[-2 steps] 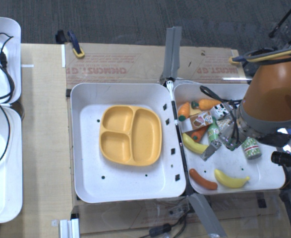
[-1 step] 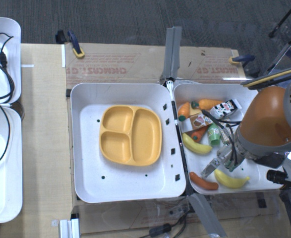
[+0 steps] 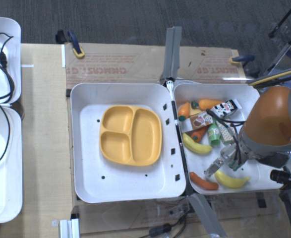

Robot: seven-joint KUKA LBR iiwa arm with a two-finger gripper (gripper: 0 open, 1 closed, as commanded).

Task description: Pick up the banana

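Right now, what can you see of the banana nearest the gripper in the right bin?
The banana is a small, smooth yellow toy, plastic by the look, curved with its tips turned upward. It lies flat on the floor of the right bin, near the front wall. The gripper hovers just above its left end; whether they touch is unclear. A red-orange sausage lies just left.

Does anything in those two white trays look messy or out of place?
Nothing looks broken or spilled. The yellow divided plate sits slightly askew in the left bin, while the toy food lies jumbled in the right bin, including two bananas.
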